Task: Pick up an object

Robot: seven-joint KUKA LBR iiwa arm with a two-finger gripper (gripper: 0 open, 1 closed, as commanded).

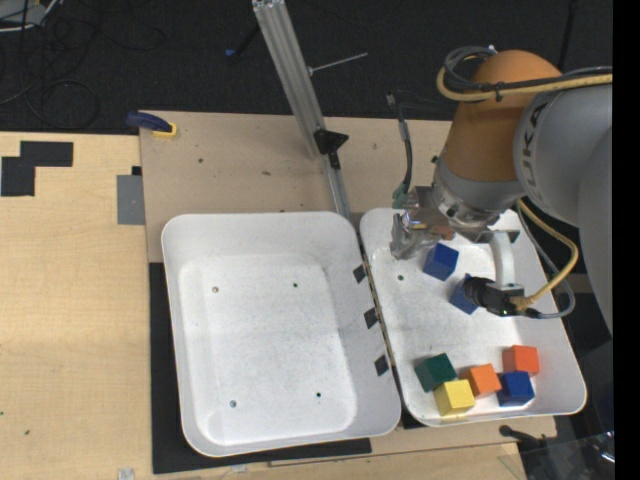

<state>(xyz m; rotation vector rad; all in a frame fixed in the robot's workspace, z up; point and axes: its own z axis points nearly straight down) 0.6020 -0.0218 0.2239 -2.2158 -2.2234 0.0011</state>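
Observation:
My gripper (405, 240) hangs low over the far left part of the right bin (415, 308), below the orange wrist band. A blue cube (440, 261) lies just to its right, close to it but apart. A second blue block (465, 296) sits a little nearer, partly behind a black cable fitting. Near the bin's front edge cluster a green cube (434, 370), a yellow cube (455, 396), an orange cube (484, 378), a red-orange cube (521, 359) and a blue cube (516, 387). I see nothing held in the gripper.
The left bin (200, 243) stands beside the right one, with black clips along the shared wall. A slanted aluminium bar (295, 78) rises behind the bins. The grey arm covers the right bin's far right corner.

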